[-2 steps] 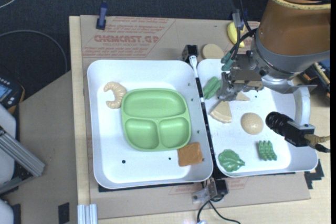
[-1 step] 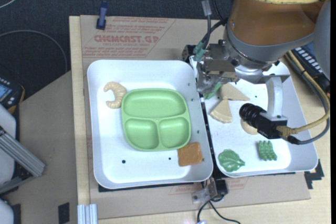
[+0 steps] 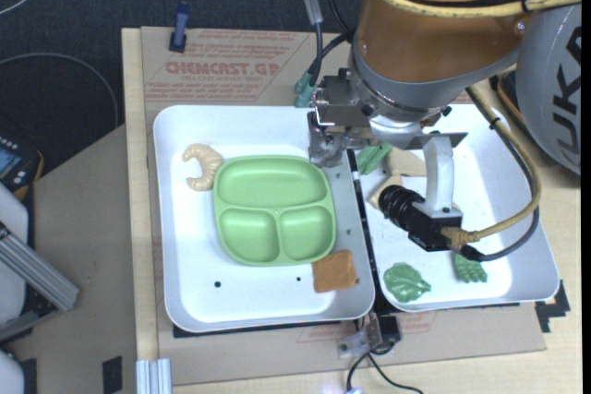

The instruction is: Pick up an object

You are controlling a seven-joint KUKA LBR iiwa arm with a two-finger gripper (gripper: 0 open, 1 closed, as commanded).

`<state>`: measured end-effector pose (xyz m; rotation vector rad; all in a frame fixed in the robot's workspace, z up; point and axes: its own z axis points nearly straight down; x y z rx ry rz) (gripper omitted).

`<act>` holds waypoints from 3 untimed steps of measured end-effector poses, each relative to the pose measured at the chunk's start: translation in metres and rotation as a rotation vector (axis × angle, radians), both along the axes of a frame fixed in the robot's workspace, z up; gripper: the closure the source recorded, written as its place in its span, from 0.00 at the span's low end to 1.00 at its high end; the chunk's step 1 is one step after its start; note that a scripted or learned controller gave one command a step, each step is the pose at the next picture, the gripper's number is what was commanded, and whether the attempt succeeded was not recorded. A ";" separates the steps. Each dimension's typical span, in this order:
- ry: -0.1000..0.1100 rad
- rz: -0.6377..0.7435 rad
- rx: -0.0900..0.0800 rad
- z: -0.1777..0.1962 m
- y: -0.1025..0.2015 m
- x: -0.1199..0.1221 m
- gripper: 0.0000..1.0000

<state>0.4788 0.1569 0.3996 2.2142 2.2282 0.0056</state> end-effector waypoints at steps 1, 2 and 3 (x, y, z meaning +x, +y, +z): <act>-0.004 -0.002 0.001 0.047 0.032 0.001 1.00; 0.016 -0.002 -0.007 -0.073 0.069 -0.002 1.00; 0.001 -0.006 -0.001 -0.055 0.068 0.001 1.00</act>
